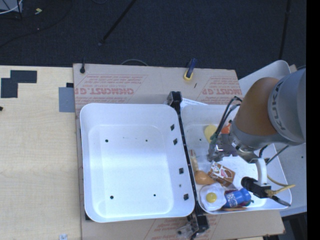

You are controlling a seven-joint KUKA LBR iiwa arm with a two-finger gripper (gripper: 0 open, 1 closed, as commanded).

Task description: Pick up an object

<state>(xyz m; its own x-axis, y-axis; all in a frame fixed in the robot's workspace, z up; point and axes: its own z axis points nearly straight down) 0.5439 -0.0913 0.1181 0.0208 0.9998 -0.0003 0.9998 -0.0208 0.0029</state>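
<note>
Several objects, perhaps toys, beneath tool.

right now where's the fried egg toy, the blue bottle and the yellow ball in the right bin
fried egg toy (212, 197), camera view, on its yellow yolk
blue bottle (237, 198), camera view, middle of its body
yellow ball (210, 131), camera view, on its visible left side

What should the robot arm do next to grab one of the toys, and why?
Probably lower the gripper a little: it hangs in the right bin above the brown packet, with the yellow ball just behind it, and nothing is visibly held.
</note>
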